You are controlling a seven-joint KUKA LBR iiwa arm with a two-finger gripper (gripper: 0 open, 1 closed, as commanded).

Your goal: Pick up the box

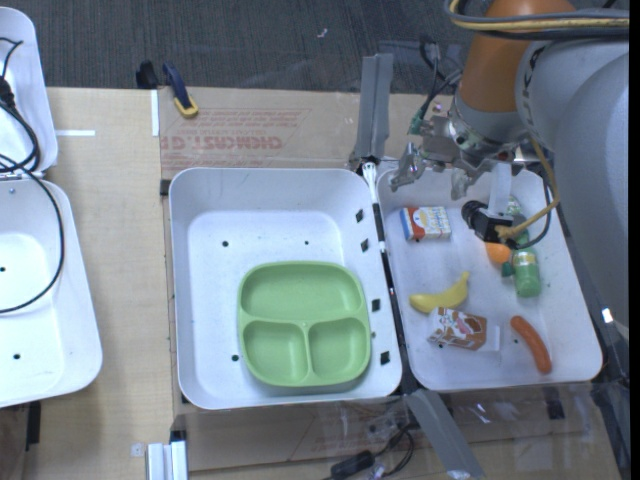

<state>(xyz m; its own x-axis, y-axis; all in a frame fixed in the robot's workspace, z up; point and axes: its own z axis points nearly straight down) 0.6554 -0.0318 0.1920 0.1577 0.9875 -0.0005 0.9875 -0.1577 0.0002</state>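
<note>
A small white box (428,222) with a blue end and red print lies flat in the back part of the right bin (575,298). My gripper (432,175) hangs just behind and above it, near the bin's far rim. The fingers (405,171) stand apart, so it is open and nothing is between them. A brown and white carton (460,329) lies toward the front of the same bin.
The right bin also holds a yellow banana (442,295), a red sausage (531,343), a green bottle-like item (526,273) and an orange item (498,252). In the left bin (200,268) rests a green divided plate (302,322).
</note>
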